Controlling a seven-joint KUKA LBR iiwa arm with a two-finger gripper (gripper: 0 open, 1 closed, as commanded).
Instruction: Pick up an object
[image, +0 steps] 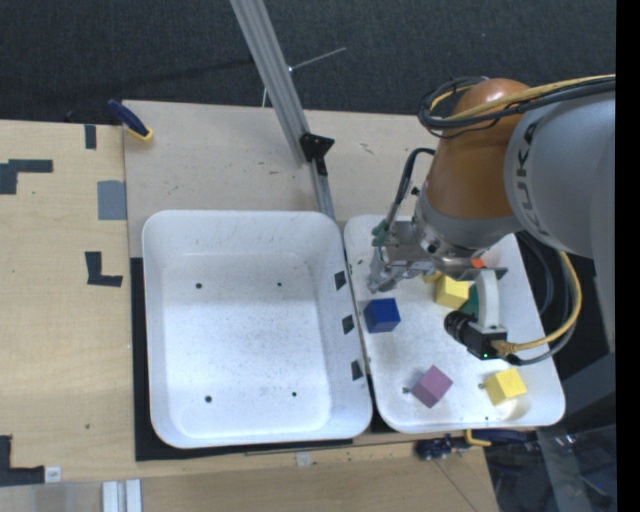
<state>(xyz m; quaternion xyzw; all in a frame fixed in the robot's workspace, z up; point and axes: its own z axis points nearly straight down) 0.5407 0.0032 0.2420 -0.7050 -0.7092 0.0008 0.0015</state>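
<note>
Blue cube (382, 316) lies just below the pincer (383, 284), whose state I cannot tell; this looks like the approach, with descent and closing next.

A pale wooden bench (220, 160) is filling most of the view, with dark carpet (120, 45) running along its 12 o'clock edge. The left white bin (250, 330) is sitting at the centre on a black mat (136, 360), four small dark dots showing on its floor. A slanted aluminium bar (275, 70) is coming down from 12 o'clock, carrying a black bracket (316, 147). A blue and yellow clamp (130, 119) is lying toward 10 o'clock. A grey tape patch (112, 198) and black tape marks (97, 268) are sitting toward 9 o'clock
</note>
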